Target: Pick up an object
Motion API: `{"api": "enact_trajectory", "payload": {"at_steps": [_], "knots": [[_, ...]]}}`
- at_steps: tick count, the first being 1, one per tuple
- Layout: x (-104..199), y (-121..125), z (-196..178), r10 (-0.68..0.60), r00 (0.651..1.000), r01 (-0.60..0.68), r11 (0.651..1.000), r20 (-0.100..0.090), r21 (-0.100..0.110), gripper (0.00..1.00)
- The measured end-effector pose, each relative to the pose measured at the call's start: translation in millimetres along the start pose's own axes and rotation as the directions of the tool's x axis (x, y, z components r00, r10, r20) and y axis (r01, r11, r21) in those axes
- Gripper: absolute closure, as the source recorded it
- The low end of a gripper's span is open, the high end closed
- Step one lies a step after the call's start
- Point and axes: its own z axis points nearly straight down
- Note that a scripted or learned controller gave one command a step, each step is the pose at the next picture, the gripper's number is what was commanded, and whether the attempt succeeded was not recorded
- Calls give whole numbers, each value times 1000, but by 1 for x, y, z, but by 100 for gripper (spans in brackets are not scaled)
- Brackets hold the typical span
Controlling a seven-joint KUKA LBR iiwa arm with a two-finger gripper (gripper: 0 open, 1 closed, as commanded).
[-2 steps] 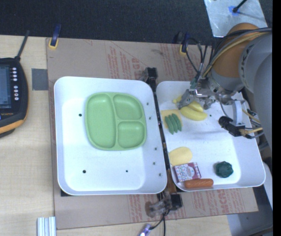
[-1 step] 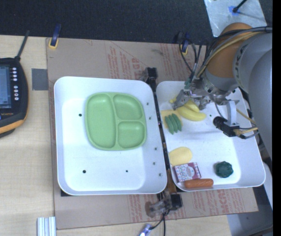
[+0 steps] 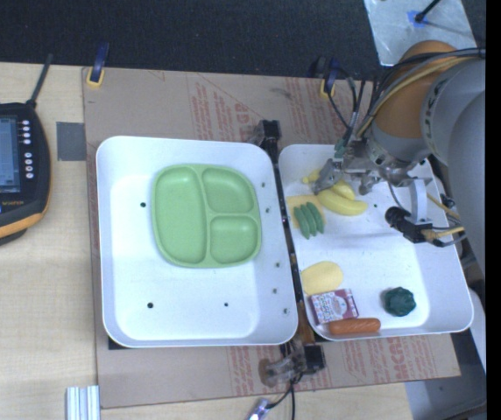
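In the right white bin (image 3: pixel 443 318) my pincer (image 3: pixel 342 175) sat over the curved yellow plastic banana (image 3: pixel 342 201). I could not tell its grip state, so I judged centring it mattered most.

We see the gripper (image 3: pixel 342 175) low over a banana (image 3: pixel 342 202) in the right bin (image 3: pixel 443 261), a green divided plate (image 3: pixel 207 214) in the left bin (image 3: pixel 128 261).

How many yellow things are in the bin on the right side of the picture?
2: a banana at the far end beside the gripper, and a yellow lump near the middle by the left wall. The arm may hide more.
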Motion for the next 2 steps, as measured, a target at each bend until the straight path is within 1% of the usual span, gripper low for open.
{"api": "enact_trajectory", "payload": {"at_steps": [1,2], "knots": [[9,-1,0,-2,1000,2,1000,-1,5,0],[6,0,0,-1,1000,1,1000,0,3,0]]}}
